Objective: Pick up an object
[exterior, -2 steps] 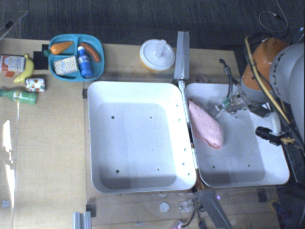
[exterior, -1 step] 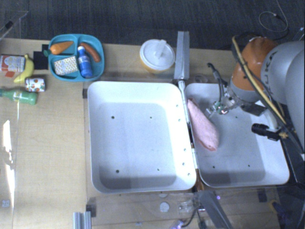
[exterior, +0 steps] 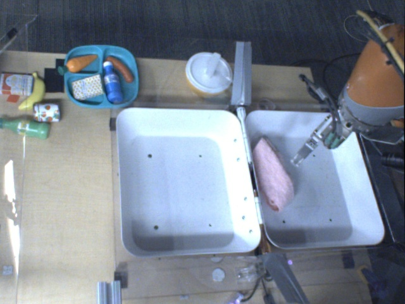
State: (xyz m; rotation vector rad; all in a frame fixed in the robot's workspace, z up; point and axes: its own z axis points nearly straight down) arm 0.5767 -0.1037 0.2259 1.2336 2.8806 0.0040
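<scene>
Nothing picked yet: pink cloth roll [exterior: 273,173] lying in right bin [exterior: 354,230], tool [exterior: 302,155] hanging nearby, grip state impossible to tell.

Fuzzy pink cloth [exterior: 273,173], smooth white bins [exterior: 183,246]

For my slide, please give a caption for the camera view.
Gripper hovering beside a pink cloth in the right bin.

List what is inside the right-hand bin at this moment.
The right bin holds one pink cloth-like bundle, lying against its left wall. The gripper hangs over the floor beside it, apart from it. Whatever lies beneath the bundle is covered.
</scene>
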